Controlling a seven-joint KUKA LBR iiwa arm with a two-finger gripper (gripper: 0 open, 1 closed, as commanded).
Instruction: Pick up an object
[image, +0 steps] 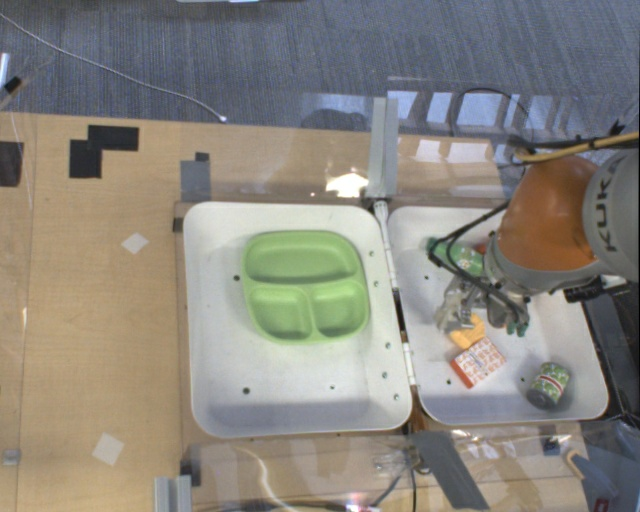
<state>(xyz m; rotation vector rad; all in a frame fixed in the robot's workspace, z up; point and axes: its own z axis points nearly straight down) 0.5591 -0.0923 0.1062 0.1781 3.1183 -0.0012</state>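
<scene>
My pincer (468, 318), grip state indiscernible, hangs just above a small yellow block (467, 336): probably light, rigid, best pinched across flat sides.

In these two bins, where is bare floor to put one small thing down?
Left bin: a free strip along the near wall, below the green divided tray. Right bin: a small near-left corner is bare. Around the pincer, orange box and can it is crowded.

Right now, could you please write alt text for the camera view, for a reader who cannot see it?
The gripper hangs low in the right bin over a small yellow item, near a red-patterned box and a green can. The left bin holds a green divided tray.
</scene>
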